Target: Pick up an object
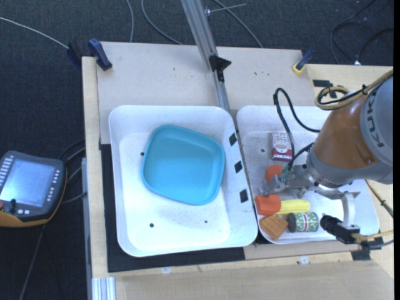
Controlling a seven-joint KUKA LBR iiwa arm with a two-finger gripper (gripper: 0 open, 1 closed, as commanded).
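Observation:
My gripper point(286, 176) reaches down into the right bin point(369, 212) from the right, under the orange-banded wrist. It sits beside a small orange object point(272, 172), touching or nearly touching it. Just in front of the gripper lie a red-orange piece point(267, 204) and a yellow corn cob point(292, 205). Closer to the front rim rest a green-labelled can point(304, 222) on its side and a tan waffle-like piece point(274, 227). A small red and white box point(280, 145) lies behind the gripper.
The left bin point(125, 186) holds a blue square plate point(184, 164). A metal pole point(201, 27) slants in above the divide between the bins. Black cable point(289, 112) loops over the right bin's back. A teach pendant point(28, 186) lies off the bench at left.

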